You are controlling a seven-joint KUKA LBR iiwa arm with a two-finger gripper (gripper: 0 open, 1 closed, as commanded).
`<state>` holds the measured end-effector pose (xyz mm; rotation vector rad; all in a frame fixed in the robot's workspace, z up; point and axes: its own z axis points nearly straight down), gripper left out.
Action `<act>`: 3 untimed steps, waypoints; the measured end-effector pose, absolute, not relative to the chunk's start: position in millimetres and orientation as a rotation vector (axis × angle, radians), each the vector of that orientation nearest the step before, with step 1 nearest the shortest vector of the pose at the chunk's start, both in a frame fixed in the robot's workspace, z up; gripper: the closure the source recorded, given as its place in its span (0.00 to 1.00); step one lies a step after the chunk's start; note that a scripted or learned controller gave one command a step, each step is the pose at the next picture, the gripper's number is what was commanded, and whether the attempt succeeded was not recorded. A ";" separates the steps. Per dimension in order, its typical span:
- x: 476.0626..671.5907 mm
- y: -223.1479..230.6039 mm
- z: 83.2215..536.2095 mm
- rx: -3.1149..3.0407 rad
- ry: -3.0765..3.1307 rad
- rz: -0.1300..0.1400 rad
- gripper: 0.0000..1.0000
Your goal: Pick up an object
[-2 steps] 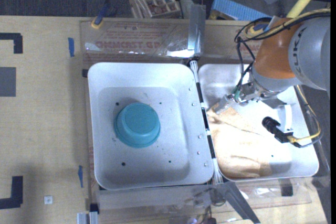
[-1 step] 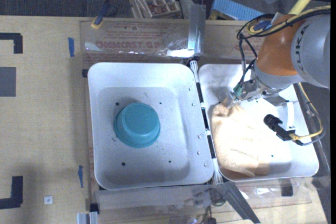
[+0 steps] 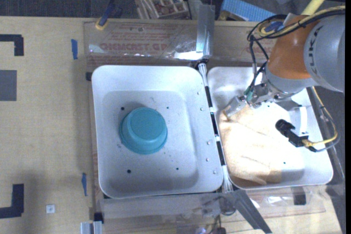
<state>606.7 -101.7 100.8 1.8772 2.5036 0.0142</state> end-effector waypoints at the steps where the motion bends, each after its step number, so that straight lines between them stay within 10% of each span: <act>1: 607.5 -103.7 111.4 1.879 2.496 0.018 1.00; 2: 607.6 -103.6 111.5 1.879 2.496 0.018 0.00; 3: 625.5 -105.1 89.1 1.863 2.520 0.008 0.00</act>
